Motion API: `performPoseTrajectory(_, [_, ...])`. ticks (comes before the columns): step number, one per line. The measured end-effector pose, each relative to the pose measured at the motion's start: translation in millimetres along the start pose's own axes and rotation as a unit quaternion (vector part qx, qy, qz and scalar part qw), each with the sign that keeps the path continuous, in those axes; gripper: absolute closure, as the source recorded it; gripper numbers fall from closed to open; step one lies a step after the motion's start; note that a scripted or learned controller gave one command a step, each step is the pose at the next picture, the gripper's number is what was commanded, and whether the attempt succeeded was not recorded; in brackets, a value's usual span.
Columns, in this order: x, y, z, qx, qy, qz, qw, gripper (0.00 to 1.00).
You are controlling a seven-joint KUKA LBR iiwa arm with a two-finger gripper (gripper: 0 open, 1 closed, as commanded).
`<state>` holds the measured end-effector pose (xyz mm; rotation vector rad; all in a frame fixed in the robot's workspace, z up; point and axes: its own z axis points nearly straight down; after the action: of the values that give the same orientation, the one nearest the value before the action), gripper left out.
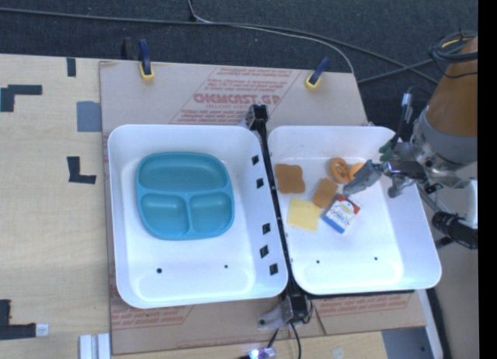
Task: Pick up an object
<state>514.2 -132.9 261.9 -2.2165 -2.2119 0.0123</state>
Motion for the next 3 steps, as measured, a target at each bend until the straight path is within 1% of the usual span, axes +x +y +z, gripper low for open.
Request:
performPoseTrajectory(1, [0, 2, -5, -0.005, -0.001, -0.002, 1.0000, 0.00])
performPoseTrajectory(2, [9, -5, 48, -0.003, 0.000, -0.002, 1.0000, 0.00])
performPoseTrajectory(3, [4, -6, 111, -0.003, 0.000, -0.001, 1.0000, 0.00])
